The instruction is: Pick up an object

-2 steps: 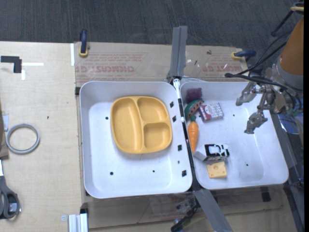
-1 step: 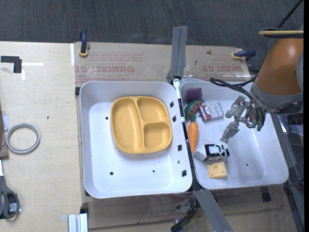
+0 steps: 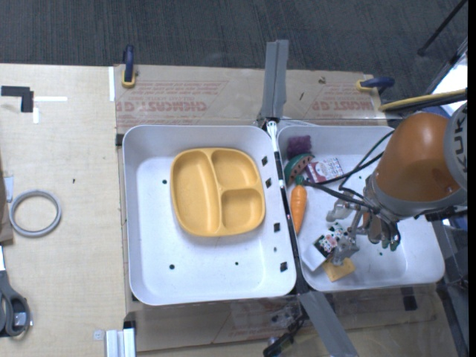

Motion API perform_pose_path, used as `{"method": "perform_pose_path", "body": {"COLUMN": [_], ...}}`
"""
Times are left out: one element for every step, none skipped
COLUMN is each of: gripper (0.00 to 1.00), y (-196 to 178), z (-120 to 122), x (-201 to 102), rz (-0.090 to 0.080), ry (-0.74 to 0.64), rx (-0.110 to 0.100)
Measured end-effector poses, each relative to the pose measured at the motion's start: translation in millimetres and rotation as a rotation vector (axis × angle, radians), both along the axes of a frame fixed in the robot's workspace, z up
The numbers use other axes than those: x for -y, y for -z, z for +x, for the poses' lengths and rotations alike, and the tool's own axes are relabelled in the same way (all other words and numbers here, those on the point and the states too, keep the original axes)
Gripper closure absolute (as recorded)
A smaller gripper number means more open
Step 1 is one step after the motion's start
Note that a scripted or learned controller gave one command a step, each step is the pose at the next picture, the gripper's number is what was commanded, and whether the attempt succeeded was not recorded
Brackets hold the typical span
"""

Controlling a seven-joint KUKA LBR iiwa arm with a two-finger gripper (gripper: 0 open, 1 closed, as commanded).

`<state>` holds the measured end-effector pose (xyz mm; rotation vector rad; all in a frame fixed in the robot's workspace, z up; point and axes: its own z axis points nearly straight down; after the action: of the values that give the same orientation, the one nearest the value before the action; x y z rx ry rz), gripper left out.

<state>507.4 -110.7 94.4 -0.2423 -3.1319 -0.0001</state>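
My gripper (image 3: pixel 346 231) hangs low in the right bin (image 3: pixel 387 274), below the orange wrist band (image 3: pixel 416 158). It is directly over a small black-and-white object (image 3: pixel 327 242) and a yellow wedge (image 3: pixel 340 270) near the bin's front. Whether it touches either one is hidden by the gripper body. An orange carrot (image 3: pixel 298 207) lies to its left along the bin wall. Behind the carrot are a green and red toy (image 3: pixel 299 166), a purple item (image 3: pixel 300 143) and a red-and-white packet (image 3: pixel 327 169).
The left bin (image 3: pixel 149 259) holds a yellow divided plate (image 3: pixel 218 192). A grey divider post (image 3: pixel 274 80) stands between the bins at the back. On the bench to the left lie a grey tape ring (image 3: pixel 33 213) and scissors (image 3: pixel 13 311). Black cables (image 3: pixel 349 173) cross the right bin.
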Motion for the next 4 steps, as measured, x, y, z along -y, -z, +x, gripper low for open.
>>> {"method": "perform_pose_path", "body": {"gripper": [0.0, 0.0, 0.0, 0.0], "y": [1, 1, 2, -52], "z": [54, 118, 146, 136], "x": [-15, -13, 5, 9], "rz": [-0.005, -0.003, -0.003, -0.001], "ry": [0.02, 0.067, 0.403, 0.108], "rx": [0.007, -0.018, 0.003, 0.006]}}
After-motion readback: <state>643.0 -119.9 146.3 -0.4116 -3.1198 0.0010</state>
